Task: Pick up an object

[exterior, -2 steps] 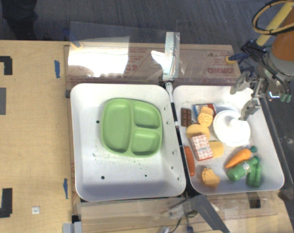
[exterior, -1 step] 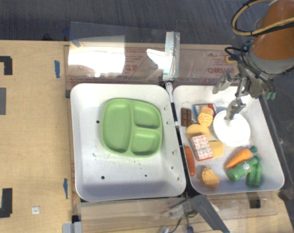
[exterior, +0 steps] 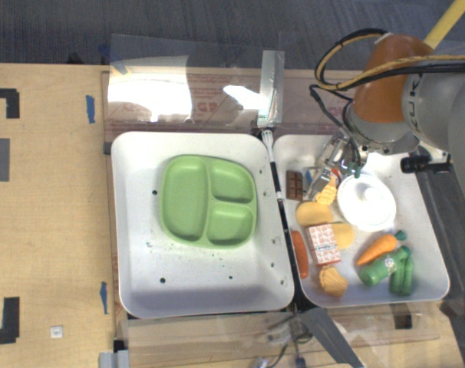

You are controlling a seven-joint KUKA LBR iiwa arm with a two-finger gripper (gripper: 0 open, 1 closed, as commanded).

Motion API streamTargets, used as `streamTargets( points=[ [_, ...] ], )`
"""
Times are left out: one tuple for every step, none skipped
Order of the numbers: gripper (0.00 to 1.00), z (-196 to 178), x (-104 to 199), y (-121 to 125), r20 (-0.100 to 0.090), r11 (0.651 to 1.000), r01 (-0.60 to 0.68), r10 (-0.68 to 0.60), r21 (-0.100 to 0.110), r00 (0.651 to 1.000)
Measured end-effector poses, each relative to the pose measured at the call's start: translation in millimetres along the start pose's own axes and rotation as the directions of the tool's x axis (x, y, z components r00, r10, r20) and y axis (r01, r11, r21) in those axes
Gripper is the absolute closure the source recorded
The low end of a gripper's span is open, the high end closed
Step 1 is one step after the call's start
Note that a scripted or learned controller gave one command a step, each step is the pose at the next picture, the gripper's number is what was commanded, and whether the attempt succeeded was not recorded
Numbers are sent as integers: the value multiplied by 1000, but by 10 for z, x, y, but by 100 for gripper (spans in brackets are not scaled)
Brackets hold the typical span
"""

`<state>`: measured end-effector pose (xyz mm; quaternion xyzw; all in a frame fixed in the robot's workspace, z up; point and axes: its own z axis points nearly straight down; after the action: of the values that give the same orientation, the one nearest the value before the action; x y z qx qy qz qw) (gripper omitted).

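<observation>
The right bin (exterior: 436, 282) holds several toy foods. Among them are a yellow corn piece (exterior: 325, 195), an orange bread roll (exterior: 314, 214), a brown chocolate bar (exterior: 295, 184) and a white round dish (exterior: 366, 203). There are also a pink-and-white box (exterior: 323, 245), a carrot (exterior: 378, 248) and green vegetables (exterior: 392, 271). My gripper (exterior: 326, 175) hangs low over the bin's back left part, just above the corn piece and right of the chocolate bar. Nothing visibly hangs from it.
The left bin (exterior: 133, 282) holds a green divided plate (exterior: 208, 199). A red sausage (exterior: 300, 253) lies along the right bin's left wall, and a yellow piece (exterior: 333, 282) sits near its front. Cables loop over the arm's orange band (exterior: 390, 83).
</observation>
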<state>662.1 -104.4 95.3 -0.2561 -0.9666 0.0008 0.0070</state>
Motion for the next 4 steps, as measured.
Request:
streamTargets(
  points=[
    [100, -164, -43, 42, 22, 1000, 3, -3, -9, 1000],
    [100, 73, -172, -377, 20, 994, 111, -110, -5, 994],
    [100, 80, -148, -1260, 20, 957, 290, -290, 0, 957],
    [0, 80, -147, -1230, 23, 956, 292, -292, -2, 956]
  ],
)
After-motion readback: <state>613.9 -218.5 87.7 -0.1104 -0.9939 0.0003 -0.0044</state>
